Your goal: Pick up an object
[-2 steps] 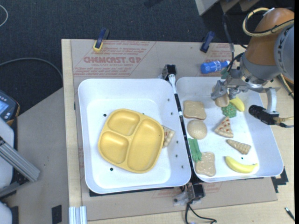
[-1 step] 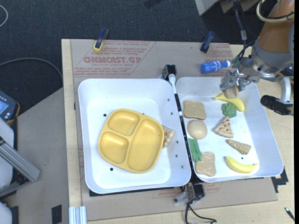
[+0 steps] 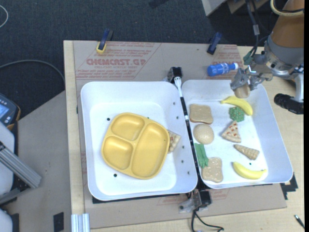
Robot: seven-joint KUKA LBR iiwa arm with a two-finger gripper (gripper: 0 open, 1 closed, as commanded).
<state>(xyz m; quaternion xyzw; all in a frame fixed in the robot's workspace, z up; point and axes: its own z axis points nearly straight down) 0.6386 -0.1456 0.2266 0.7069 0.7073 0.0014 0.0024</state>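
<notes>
The pincer hung over the far edge of the right bin, and a small tan piece sat between its fingertips, so it looked closed on that piece, just above and left of the far banana. The grip seemed shallow, judging by how little of the piece showed; a jolt from the arm could let it slip and drop back among the food. The far banana and the green broccoli lay close beneath, so a low sweep might knock them.

The right bin held toy food: a bread slice, a round bun, a pizza slice, a cone-shaped piece, a near banana, a green strip and a tan cracker-like piece. The left bin held a yellow divided plate, with a small wedge tucked against its right rim. A blue bottle lay on the bench beyond the right bin, well apart from the toys
</notes>
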